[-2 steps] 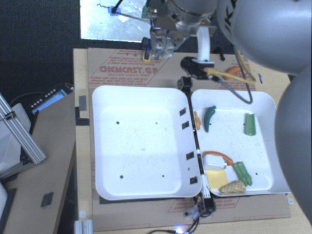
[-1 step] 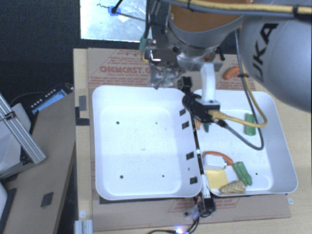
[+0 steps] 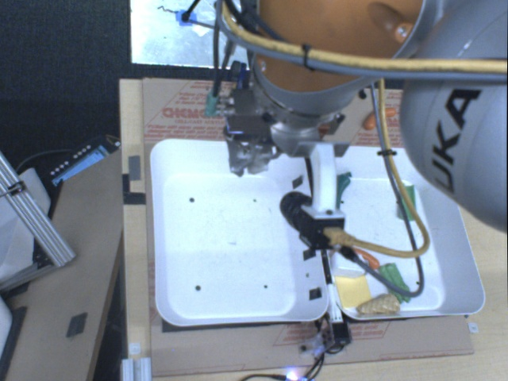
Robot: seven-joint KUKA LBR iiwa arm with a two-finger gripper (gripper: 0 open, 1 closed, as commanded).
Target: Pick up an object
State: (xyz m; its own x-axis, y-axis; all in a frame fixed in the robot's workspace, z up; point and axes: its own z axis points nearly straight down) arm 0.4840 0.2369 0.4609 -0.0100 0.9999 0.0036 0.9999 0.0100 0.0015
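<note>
The gripper (image 3: 252, 161) hangs above the left bin (image 3: 171, 213) (jaws' state: cannot tell). Candidate objects, a yellow block (image 3: 352, 289) among them, lie in the right bin (image 3: 452, 252). Judged: nothing picked yet.

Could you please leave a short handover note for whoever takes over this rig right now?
Gripper: over the far edge of the left bin, nothing visibly between its fingers; open or shut unclear.
Things: in the right bin, a yellow block, a tan piece and green pieces near the front; an orange piece beside them.
Done: nothing visibly picked.
Left: move to the right bin, grasp one item, lift.
</note>
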